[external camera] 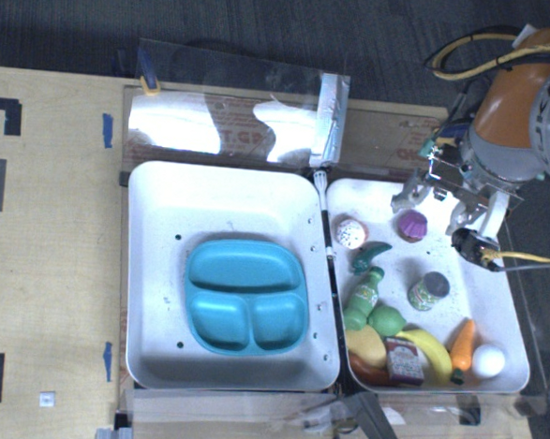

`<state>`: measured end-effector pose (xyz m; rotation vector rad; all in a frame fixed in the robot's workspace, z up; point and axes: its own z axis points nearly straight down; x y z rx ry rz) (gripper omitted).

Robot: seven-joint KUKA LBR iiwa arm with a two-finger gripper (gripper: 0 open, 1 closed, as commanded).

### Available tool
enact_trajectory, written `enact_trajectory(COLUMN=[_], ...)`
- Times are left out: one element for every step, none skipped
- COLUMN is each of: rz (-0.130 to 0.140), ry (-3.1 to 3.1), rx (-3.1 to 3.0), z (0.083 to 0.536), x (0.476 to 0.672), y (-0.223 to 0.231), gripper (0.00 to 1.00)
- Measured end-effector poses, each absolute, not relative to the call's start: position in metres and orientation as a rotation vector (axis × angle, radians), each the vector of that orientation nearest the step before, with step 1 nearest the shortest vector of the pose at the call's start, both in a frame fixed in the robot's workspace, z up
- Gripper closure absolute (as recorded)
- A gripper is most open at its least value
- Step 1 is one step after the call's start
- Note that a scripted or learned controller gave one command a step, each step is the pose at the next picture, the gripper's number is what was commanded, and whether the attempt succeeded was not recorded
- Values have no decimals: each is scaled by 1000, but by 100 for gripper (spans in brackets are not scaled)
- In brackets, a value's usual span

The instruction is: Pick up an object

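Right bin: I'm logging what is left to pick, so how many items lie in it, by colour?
Purple: 1, purple round toy
Green: 3, dark green leafy piece, green plastic bottle, green round fruit
Yellow: 2, banana, lemon
Orange: 1, carrot
White: 2, egg, speckled ball
Grey: 1, can
Red: 1, box
Total: 11

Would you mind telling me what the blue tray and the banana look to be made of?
Blue tray: likely moulded plastic, with a smooth, faintly glossy, uniform colour and rounded compartment walls. Banana: probably a plastic toy, judging by its even yellow and slight sheen, though real fruit can't be ruled out.
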<state>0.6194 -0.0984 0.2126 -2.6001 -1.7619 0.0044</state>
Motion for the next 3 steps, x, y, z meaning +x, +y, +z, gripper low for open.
enact_trajectory(rz=[13,0,-1], ry=[-2099,-2333,-2329], rx=[-2324,-2107,-2112], z=[107,86,95], x=[607,539,539], y=[-134,-180,-181], gripper=[0,0,100])
